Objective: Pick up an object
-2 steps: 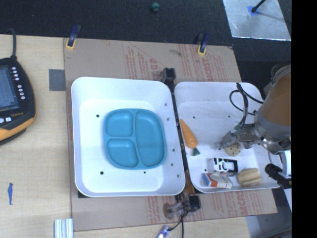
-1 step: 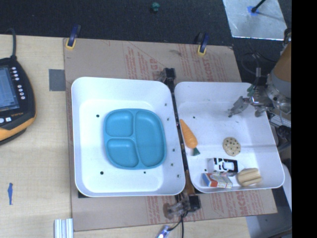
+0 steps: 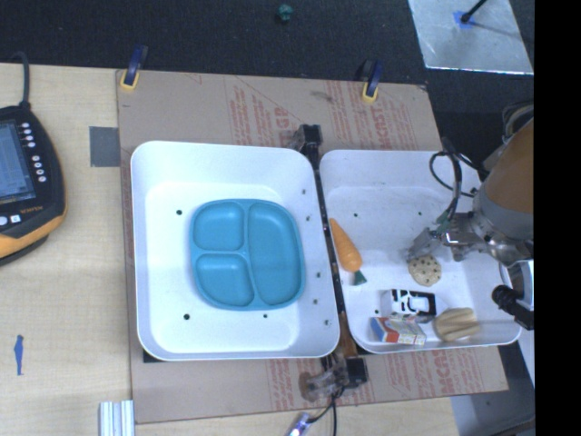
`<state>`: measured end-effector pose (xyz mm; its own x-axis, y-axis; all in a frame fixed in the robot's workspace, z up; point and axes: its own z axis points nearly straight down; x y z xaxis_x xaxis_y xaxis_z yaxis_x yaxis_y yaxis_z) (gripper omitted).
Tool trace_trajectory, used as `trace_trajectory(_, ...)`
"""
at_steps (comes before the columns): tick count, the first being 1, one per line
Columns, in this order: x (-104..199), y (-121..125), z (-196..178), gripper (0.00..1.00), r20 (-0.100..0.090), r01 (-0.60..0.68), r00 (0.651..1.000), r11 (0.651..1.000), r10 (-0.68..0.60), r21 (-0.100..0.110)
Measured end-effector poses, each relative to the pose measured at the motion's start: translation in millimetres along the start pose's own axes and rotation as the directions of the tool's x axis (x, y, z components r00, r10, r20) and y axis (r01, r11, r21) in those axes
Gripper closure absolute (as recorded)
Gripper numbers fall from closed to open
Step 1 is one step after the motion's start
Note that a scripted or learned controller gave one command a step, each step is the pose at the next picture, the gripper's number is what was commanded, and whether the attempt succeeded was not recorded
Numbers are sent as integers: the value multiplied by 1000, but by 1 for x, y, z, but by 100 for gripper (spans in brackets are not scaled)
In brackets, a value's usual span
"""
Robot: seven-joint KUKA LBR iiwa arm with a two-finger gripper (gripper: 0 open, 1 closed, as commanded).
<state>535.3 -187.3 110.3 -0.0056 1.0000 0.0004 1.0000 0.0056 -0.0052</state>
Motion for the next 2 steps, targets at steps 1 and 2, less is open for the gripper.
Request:
trace_trajectory(1, 8, -14, 19, 0, 0, 0, 1000, 1000, 0, -1)
trace_trajectory(2, -20, 102, -5, 0, 1, -2, 1000, 1000, 2, -5)
